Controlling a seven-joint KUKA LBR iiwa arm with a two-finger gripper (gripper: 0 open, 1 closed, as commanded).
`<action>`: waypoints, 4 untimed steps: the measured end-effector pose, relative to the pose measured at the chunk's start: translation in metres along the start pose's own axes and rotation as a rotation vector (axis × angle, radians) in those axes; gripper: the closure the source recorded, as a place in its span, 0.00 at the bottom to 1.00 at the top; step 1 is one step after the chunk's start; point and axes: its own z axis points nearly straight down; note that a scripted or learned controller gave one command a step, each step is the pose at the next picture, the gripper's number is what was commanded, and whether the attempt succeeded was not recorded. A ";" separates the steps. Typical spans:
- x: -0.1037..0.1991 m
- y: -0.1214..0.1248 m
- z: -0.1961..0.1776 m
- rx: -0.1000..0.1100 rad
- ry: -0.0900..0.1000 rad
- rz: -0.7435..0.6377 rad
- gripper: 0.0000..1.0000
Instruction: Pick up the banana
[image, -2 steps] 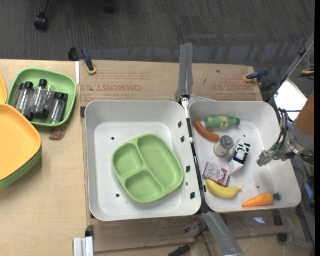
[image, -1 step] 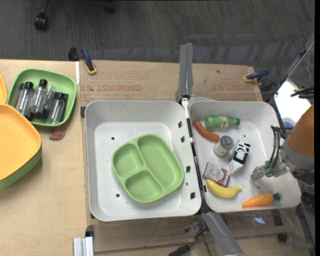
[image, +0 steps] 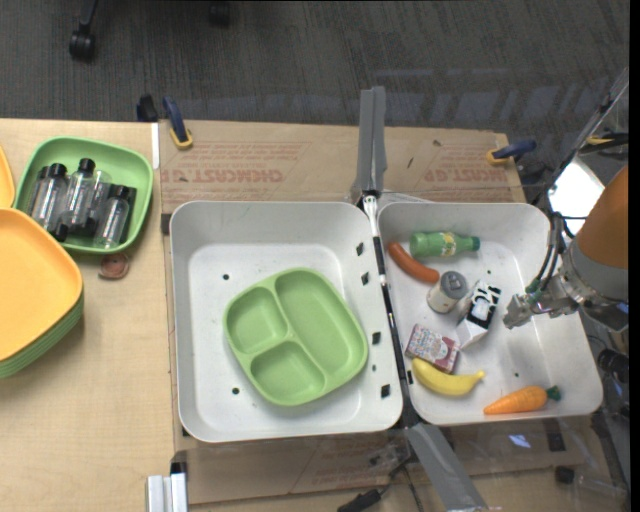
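Banana (image: 447, 379) lies in right bin (image: 572, 345); gripper (image: 520, 310) state unclear, apart from it.

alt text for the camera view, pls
A yellow banana lies near the front of the right white bin, with the gripper above the bin's right side, apart from it. The left bin holds a green divided plate.
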 end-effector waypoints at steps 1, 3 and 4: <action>-0.009 -0.027 -0.066 0.001 -0.001 0.241 1.00; -0.008 -0.041 0.024 0.003 0.002 0.160 1.00; -0.034 -0.028 0.024 0.001 0.000 0.127 1.00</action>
